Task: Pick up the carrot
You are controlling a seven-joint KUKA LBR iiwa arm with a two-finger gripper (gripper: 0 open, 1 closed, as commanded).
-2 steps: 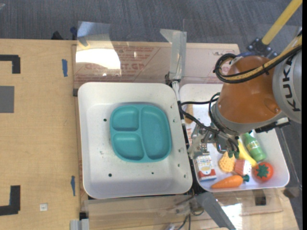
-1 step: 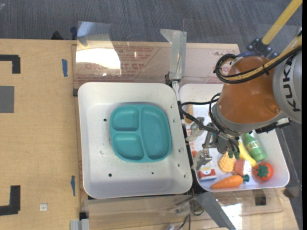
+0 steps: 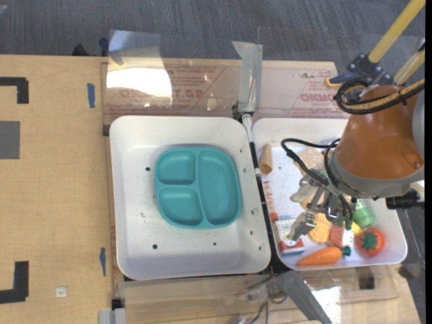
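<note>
The orange carrot (image 3: 320, 256) with a green tip lies along the front wall of the right bin (image 3: 398, 252). My gripper (image 3: 316, 220) hangs just above and behind it, over a pile of toy food. Its fingers are spread open and nothing sits between them. One metal fingertip (image 3: 300, 228) points down toward a red and white packet (image 3: 290, 246) left of the carrot. The arm's orange band (image 3: 376, 144) covers the bin's back right part.
A red tomato (image 3: 371, 241), a green piece (image 3: 364, 217) and a yellow corn piece (image 3: 322, 232) crowd around the carrot. An ice cream cone (image 3: 266, 157) lies at the bin's back left. The left bin (image 3: 128, 201) holds a teal divided plate (image 3: 199, 185).
</note>
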